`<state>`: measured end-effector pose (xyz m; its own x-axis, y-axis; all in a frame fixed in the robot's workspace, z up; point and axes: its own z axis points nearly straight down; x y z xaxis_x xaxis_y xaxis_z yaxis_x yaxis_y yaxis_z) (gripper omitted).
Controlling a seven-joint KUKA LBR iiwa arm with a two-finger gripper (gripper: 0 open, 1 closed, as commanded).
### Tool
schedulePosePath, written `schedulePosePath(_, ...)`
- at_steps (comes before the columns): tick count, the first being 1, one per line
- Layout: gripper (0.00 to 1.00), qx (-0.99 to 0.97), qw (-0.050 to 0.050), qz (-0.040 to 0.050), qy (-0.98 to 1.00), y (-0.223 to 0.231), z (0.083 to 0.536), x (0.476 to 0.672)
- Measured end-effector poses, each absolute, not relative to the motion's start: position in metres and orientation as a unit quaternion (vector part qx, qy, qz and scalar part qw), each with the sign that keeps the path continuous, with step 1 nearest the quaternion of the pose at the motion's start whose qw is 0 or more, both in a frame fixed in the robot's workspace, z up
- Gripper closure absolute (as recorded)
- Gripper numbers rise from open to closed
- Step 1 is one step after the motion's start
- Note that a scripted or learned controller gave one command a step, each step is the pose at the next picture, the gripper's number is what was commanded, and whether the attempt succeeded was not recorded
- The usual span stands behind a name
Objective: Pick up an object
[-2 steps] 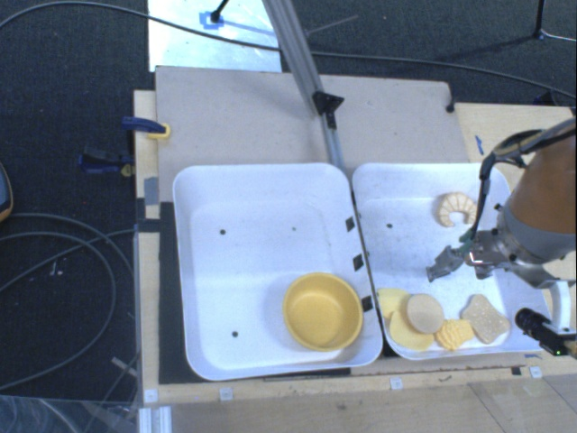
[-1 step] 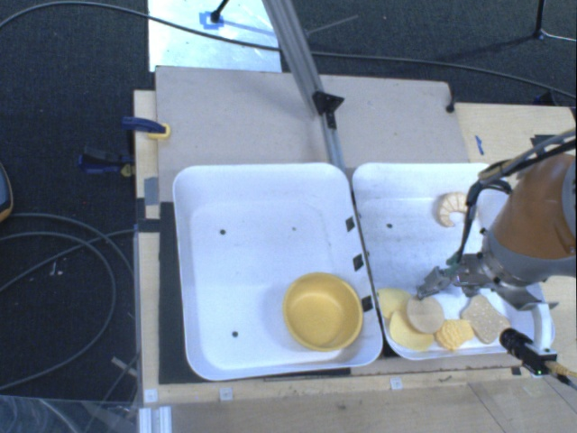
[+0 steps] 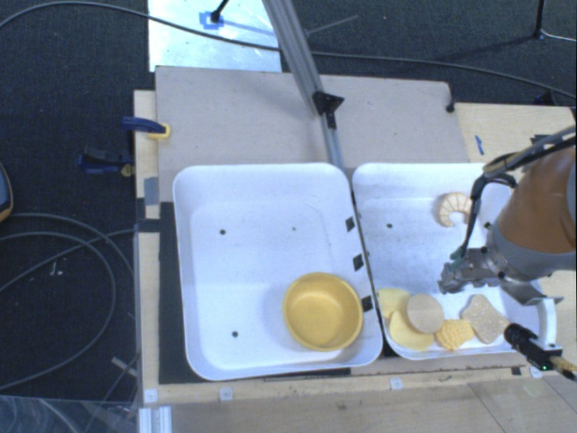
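An object for picking has not yet been lifted, as far as can be judged: nothing is seen between the fingers, and every item lies on a bin floor. The gripper [image 3: 458, 276] is seen low over the right bin [image 3: 397, 197], at the end of the grey and orange arm [image 3: 541, 219]. Whether its jaws are open or closed cannot be told, since they are small and dark against the wrist.

The likeliest candidate is taken to be the round cracker [image 3: 425, 313], a pale tan disc lying flat just below and slightly left of the jaws. Beside it, further left of the jaws, a yellow flat piece [image 3: 404, 325] is partly overlapped by the disc. Directly below the jaws an orange waffle piece [image 3: 454, 334] is seen, ridged and small, and to the lower right a toast slice [image 3: 485, 319], beige and speckled. Above the jaws, near the bin's far side, a croissant [image 3: 453, 208] lies apart from the cluster. Well to the left, in the left bin [image 3: 243, 197], a yellow bowl [image 3: 323, 310] sits upright.

Descent, closing and lifting are judged to remain.
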<state>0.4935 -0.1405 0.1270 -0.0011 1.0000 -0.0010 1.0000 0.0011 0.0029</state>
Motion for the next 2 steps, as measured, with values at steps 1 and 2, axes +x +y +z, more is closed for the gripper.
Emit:
schedulePosePath(1,1.00,0.706,0.003,0.0014,0.708,-0.147,0.172,0.493)
schedulePosePath(2,1.00,0.705,0.003,0.0022,0.709,-0.140,0.221,0.501)
